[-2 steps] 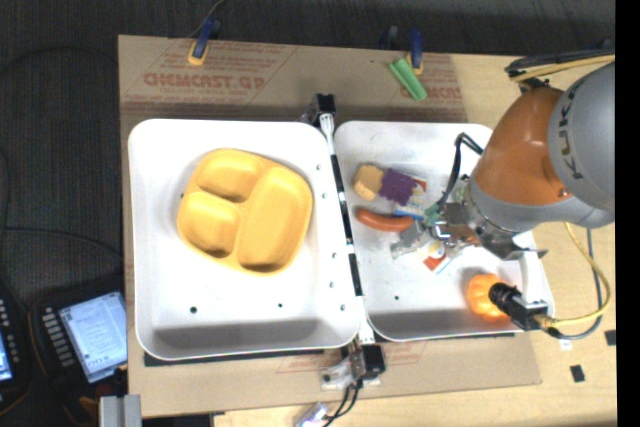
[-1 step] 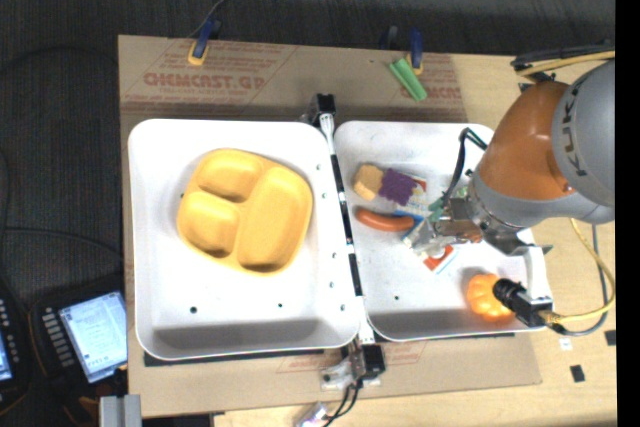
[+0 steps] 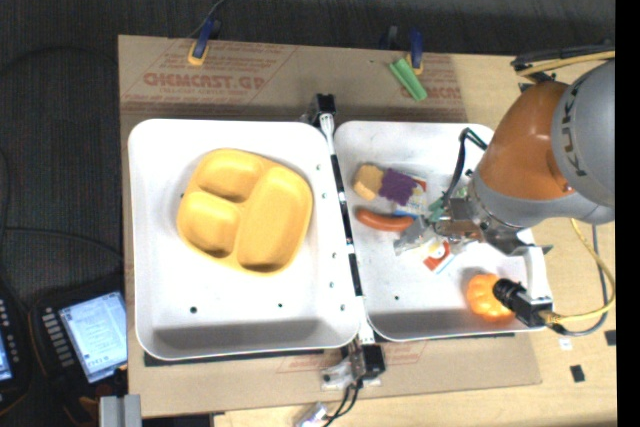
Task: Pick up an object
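Camera view | claw (image 3: 440,233) low in right bin (image 3: 400,315) among red sausage (image 3: 383,220), purple block (image 3: 399,184), orange fruit (image 3: 482,298) | claw state: cannot tell | nothing visibly lifted; pick not yet done

end effector (image 3: 437,227) fingertips lost in clutter; arm (image 3: 570,155) cropped at right edge

Grey arm (image 3: 600,145), orange band (image 3: 525,150), seemingly black cabling at wrist.
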### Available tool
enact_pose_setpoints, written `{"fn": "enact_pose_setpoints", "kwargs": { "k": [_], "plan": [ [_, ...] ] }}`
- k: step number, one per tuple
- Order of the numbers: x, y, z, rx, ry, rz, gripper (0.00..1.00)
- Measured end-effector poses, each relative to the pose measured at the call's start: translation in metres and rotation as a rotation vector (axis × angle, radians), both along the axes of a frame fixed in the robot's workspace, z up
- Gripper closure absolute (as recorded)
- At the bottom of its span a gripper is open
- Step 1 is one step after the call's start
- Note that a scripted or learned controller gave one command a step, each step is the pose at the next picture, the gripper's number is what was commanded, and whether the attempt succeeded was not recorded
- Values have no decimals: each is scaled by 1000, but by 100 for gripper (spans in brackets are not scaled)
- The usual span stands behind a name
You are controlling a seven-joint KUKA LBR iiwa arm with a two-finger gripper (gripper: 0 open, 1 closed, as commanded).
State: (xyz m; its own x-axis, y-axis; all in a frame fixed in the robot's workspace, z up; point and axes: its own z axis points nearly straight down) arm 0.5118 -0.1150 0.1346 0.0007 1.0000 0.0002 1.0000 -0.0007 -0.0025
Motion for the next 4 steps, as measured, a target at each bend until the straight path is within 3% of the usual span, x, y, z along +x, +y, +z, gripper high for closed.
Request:
{"fn": "enact_pose_setpoints", "kwargs": {
  "k": [1,2,3,4],
  "plan": [
    [-21,15,-42,-14,-29,-3,0],
    [-19,13,-30,-17,-36,-5,100],
    [-19,13,-30,-17,-36,-4,0],
    [-19,9,-42,-13,-30,-1,0]
  ]
}}
